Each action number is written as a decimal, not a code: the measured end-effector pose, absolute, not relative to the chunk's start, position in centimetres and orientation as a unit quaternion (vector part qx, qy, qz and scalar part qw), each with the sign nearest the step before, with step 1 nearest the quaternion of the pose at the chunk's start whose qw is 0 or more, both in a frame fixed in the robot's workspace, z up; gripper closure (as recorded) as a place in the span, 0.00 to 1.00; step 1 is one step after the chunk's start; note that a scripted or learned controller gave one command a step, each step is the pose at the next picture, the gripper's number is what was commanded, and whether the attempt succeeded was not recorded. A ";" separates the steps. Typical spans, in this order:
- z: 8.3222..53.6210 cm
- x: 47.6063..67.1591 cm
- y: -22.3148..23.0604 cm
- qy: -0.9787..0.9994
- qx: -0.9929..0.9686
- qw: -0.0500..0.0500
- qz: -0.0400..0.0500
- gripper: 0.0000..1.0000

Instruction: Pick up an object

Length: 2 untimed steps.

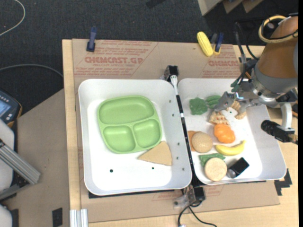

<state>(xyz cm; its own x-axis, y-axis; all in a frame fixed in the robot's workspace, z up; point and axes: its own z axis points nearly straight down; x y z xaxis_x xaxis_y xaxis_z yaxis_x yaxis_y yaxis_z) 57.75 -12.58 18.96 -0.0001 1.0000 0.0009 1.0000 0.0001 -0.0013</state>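
Gripper (230, 103) low over upper part of right bin (270, 171), amid the food pile by green leafy piece (199, 106) — finger state can't tell, nothing visibly held. Orange (224, 133), banana (230, 149), round bun (202, 142) just below in same bin. Left bin (90, 141): green divided tray (129, 124), tan wedge (157, 154) touching its lower-right corner.

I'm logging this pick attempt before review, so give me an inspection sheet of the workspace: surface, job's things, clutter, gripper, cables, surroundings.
Surface: cardboard-covered bench bearing left bin and right bin.
Job's things: left bin holds green divided plate and tan wedge; right bin holds green leafy piece, orange, banana, round bun, round cracker, black block.
Clutter: yellow clamp, blue clip.
Gripper: gripper low over right bin's far side; finger state unclear.
Cables: white cable on floor.
Surroundings: dark carpet.
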 end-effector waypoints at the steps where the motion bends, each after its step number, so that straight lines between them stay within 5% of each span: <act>1: 9.6 56.2 -10.6 -0.707 -0.707 -0.002 -0.001 0.00; 2: 8.8 48.7 -9.5 -0.706 -0.708 0.002 0.001 0.00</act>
